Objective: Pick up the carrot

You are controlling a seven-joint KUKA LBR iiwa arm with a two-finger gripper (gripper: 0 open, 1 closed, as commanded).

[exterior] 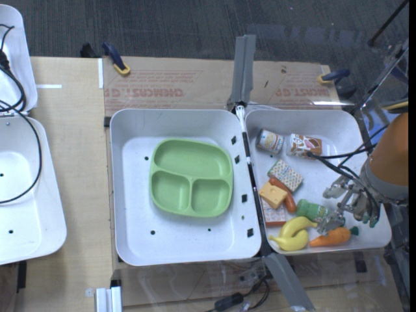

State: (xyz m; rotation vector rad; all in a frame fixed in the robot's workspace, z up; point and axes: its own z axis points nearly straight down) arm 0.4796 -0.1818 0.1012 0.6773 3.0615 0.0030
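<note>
At the right bin's [380,236] near edge, the carrot [333,237] lies unlifted, the claw [342,212] poised just above it; whether its fingers are apart or together cannot be told. A banana [292,234] and green bottle [312,210] crowd the carrot's left. Farther back sit a can [271,141] and carton [304,145].

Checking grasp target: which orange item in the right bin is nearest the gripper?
The carrot, green-tipped, at the bin's front edge just below the gripper; the orange block lies further left.

The orange carrot [331,237] lies flat along the right bin's [364,242] near wall.
</note>
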